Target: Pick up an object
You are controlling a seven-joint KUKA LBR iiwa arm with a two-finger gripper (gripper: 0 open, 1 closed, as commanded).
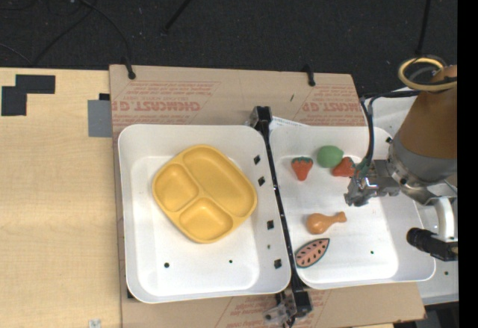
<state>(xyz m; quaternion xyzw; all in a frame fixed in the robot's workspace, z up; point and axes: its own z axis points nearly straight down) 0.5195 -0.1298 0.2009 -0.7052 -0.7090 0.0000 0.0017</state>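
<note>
**Gripper low over right bin, nothing seen in its hold**

Reaching in from the right: grey arm (pixel 426 158) with orange band, gripper (pixel 360 190) down over the right bin (pixel 358 255), toward that bin's right side. Open or closed: impossible to tell from this slant. No object visibly clamped.

Scattered in the right bin, five small toy foods:
- green ball (pixel 329 156) near the far wall
- red-orange piece (pixel 344 166) touching the ball's right side, just up and left of the gripper, near it but whether in contact not clear
- strawberry (pixel 302 167) left of the ball, apart from it
- drumstick (pixel 324 223) in mid-bin, lying flat, thin end pointing right, below and left of the gripper
- watermelon slice (pixel 312 252) by the near left corner, close to the divider between the bins

In the left bin (pixel 127 244): a yellow divided plate (pixel 204 192), three compartments, lying flat and turned at an angle, roughly central.

Beneath both bins, a sheet of printed cardboard (pixel 224 98) on the pale wooden bench (pixel 52 207)
</note>
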